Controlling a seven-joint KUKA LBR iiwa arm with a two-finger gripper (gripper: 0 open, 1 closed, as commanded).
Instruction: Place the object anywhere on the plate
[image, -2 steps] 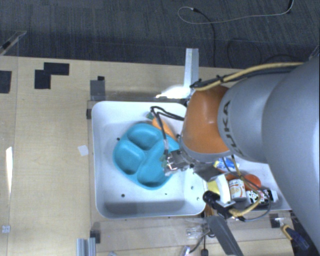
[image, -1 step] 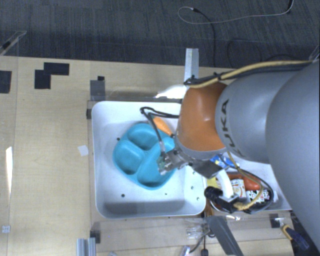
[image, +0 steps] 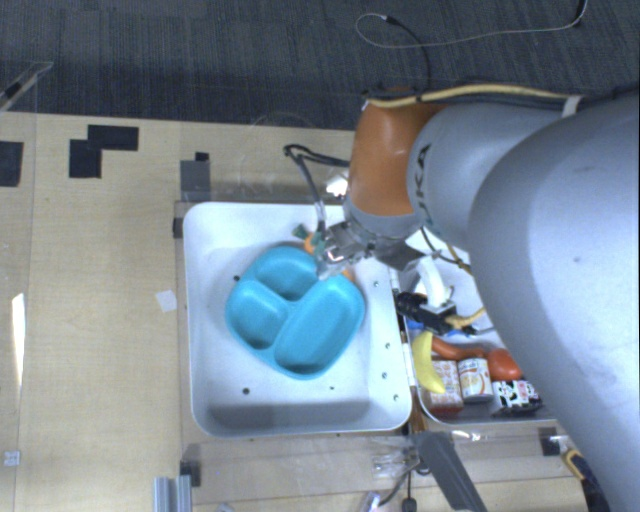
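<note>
A blue plate with three compartments lies in the left white bin. My gripper hangs over the plate's far right rim, below the orange band of the arm. A small orange and green object shows right at the fingertips, but the wrist hides how the fingers stand around it.
The right bin holds a banana, small cans, a red item and other groceries. The big grey arm covers most of the right side. Black cables loop behind the left bin.
</note>
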